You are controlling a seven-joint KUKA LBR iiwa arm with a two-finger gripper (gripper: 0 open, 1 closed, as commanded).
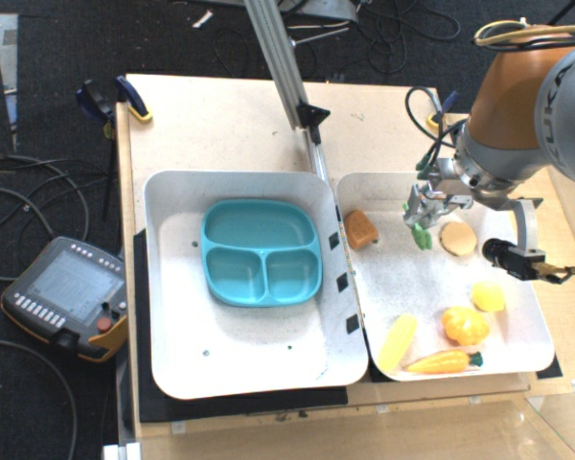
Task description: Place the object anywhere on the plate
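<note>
Fingers over green piece, possibly gripping.

Pale wooden bench stands on dark carpet. Loose cables at nine o'clock; teach pendant at eight o'clock.

One fixed camera, above the bench, slanting down, both bins framed

Part of "KUKA" lettering shows on the arm; nothing else legible.
</note>
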